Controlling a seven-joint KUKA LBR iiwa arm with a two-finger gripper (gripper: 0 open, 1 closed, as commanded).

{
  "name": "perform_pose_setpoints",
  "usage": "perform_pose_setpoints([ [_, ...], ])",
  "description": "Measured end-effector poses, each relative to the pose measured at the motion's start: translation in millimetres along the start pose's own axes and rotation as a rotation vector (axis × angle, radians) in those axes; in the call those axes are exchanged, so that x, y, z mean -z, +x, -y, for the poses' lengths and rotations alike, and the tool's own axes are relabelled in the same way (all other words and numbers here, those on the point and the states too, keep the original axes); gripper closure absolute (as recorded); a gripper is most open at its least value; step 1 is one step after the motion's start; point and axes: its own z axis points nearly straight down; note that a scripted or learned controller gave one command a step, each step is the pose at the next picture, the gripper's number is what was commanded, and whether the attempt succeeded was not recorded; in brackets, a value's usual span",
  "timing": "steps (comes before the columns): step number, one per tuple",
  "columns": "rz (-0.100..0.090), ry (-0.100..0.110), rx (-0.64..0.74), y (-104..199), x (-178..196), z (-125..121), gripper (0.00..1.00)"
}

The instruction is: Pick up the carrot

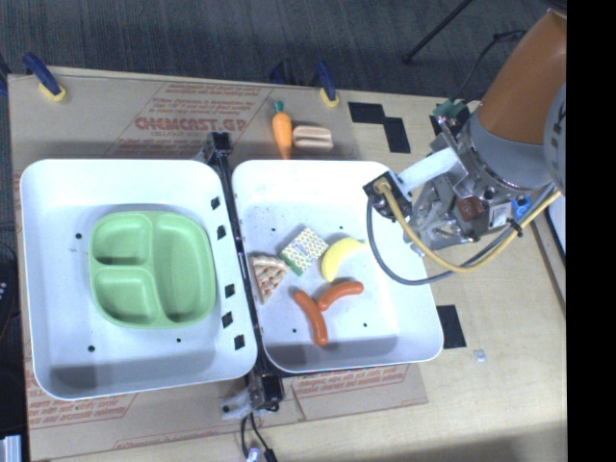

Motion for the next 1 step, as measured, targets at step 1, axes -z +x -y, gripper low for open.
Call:
perform_pose_setpoints([
  [1, 0.0, 0.001, -0.008, -28.8, -50.0, -89.1, 1.0],
])
